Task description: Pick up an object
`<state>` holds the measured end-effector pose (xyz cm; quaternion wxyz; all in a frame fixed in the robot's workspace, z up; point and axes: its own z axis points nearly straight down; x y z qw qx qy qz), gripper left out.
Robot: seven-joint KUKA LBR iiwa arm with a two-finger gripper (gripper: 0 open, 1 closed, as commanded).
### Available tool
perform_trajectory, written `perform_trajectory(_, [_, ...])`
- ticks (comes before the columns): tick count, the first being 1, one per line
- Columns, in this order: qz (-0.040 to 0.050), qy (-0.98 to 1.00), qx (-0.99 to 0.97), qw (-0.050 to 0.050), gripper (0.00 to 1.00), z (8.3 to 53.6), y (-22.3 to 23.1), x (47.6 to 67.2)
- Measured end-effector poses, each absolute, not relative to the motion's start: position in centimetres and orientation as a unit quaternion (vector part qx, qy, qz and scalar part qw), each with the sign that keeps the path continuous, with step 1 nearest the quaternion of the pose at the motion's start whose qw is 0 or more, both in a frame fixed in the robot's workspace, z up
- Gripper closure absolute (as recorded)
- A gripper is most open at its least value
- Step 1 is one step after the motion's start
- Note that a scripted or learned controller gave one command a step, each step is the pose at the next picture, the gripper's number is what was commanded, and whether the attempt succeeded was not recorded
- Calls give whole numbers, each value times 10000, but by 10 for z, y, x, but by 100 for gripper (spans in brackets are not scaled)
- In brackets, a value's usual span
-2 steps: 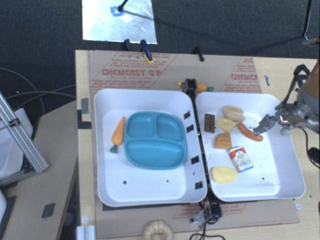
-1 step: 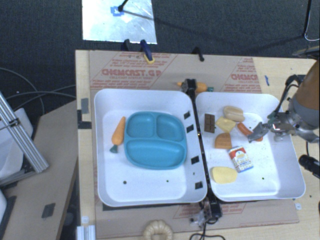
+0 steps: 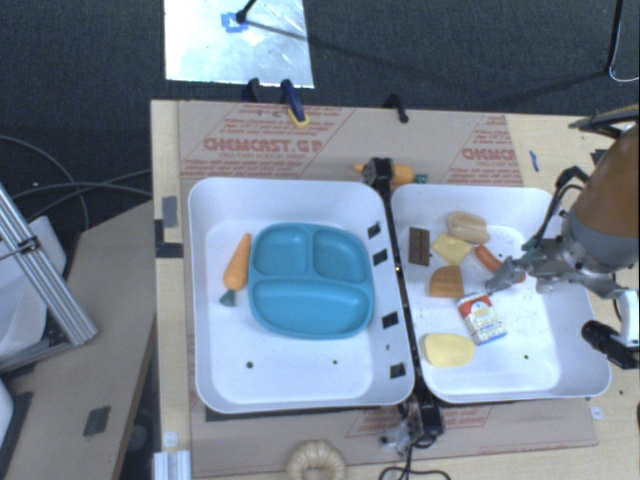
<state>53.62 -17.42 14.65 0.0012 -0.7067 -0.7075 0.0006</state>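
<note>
Over the right bin point(image 3: 575, 368), the grey arm point(image 3: 610, 218) comes in from the right edge, its orange band sitting above the wrist and the wrist bent down and leftward so the end effector point(image 3: 508, 274) points toward the middle of that bin. Its dark fingers look slightly spread, the tips low over the bin floor, with nothing visibly pinched between them. Just left of those tips lies a small orange-red sausage-shaped piece point(image 3: 487, 258), close enough that I cannot say whether it is touched. Below the tips sits a small red and white carton point(image 3: 482, 319), lying tilted on the bin floor. Further left of the end effector are an orange wedge point(image 3: 446, 282), a pale yellow block point(image 3: 452, 249) above it, a tan bread roll point(image 3: 467, 227) above that, and a dark brown bar point(image 3: 419, 246) near the bin's left wall. A flat yellow piece point(image 3: 449, 349) rests below the carton and to its left. Well left of the end effector, across the divide, the left bin point(image 3: 215, 368) holds a blue divided plate point(image 3: 309, 278) with a toy carrot point(image 3: 236, 266) just beside the plate's left edge. Both bins sit on a cardboard sheet point(image 3: 260, 143) laid over the desk point(image 3: 165, 128).
</note>
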Motion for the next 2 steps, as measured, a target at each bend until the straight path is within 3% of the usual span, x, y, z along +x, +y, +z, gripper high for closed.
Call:
perform_trajectory(1, [-5,-7071,-7071,-4,0,95,-166,531])
perform_trajectory(2, [-20,-7077,-7066,1,0,88,-165,533])
